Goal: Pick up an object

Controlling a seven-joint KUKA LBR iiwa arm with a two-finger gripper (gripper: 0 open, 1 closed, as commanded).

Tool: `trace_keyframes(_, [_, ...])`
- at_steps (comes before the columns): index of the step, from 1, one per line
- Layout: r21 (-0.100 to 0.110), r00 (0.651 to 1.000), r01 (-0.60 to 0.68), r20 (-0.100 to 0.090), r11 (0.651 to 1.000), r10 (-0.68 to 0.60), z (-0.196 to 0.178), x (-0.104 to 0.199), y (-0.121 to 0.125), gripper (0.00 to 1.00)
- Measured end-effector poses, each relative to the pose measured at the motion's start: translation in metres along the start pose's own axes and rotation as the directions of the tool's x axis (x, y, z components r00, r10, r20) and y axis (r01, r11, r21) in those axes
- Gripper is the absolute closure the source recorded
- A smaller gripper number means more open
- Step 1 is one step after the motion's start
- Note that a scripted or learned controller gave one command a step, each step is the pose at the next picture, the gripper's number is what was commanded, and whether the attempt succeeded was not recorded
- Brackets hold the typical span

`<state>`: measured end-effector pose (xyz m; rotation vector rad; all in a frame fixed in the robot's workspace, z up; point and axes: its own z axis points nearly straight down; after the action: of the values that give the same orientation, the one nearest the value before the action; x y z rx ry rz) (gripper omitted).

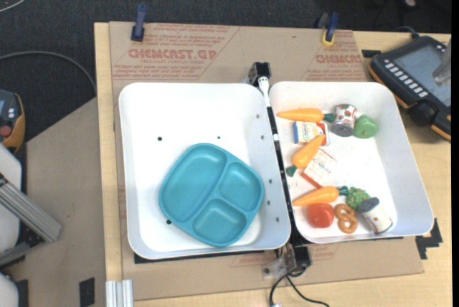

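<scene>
Your toys crowd the right bin (401,155); the green apple (366,127) near its far corner sits fairly apart. Come straight down over it. The left bin (143,155) bears a blue plate (211,194).

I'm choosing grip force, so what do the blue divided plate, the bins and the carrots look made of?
Blue divided plate: looks like moulded plastic, matte with a soft sheen, one even colour.
White bins: probably thin formed plastic, smooth, with rounded corners.
Carrots: toy food, likely plastic or rubber, uniformly orange; too small to tell which.
</scene>
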<state>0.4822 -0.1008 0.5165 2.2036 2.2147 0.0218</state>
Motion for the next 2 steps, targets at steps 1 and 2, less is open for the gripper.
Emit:
trace_keyframes(1, [0.036, 1.000, -0.006, -0.004, 0.999, 0.006, 0.222, -0.001, 0.050, 1.00])
trace_keyframes(2, [0.029, 1.000, -0.014, 0.000, 0.999, 0.014, 0.357, -0.119, 0.081, 1.00])
